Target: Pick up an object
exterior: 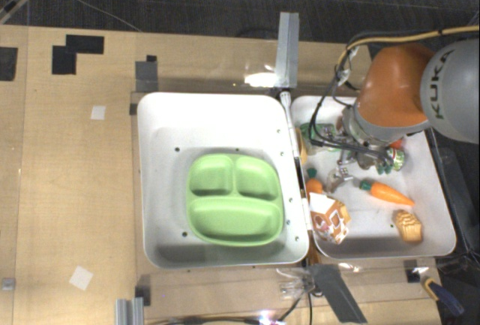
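Low in the right bin (442, 230), the hand (341, 175) hangs beside the carrot (387, 193) and small carton (330, 217), its grip impossible to tell, so it may nudge them aside and close on nothing.

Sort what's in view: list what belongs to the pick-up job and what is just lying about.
Job:
claw, over the right white bin
orange toy carrot
small golden-brown pastry-like toy
white and brown printed carton

Lying about:
green plastic divided plate
left white bin holding it
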### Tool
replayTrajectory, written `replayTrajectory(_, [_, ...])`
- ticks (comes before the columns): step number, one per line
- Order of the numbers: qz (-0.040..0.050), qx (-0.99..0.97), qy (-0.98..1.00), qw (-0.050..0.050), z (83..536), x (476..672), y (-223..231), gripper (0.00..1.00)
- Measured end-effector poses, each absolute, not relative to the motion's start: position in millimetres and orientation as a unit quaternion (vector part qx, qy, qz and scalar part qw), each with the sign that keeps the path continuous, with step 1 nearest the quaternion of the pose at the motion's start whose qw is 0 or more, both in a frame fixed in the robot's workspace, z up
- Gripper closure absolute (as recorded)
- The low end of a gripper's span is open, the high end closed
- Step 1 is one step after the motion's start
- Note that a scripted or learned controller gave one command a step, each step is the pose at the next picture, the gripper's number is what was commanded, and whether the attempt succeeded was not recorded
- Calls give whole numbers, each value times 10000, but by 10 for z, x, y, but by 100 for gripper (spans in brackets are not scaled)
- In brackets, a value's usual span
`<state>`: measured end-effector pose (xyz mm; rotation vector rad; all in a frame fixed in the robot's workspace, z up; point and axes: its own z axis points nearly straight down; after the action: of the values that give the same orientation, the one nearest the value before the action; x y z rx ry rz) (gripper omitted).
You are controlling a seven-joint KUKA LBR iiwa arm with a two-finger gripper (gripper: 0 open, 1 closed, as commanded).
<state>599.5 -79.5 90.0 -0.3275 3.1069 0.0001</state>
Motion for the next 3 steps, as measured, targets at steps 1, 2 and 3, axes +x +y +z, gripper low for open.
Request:
replayTrajectory(1, [-11,-426,9991,85,908,5502,-1164,0])
replayTrajectory(2, [-21,-660,9978,101,914,5016,-1316,0])
replayTrajectory(3, [-31,-257,9996,113,917,5000,-1062,0])
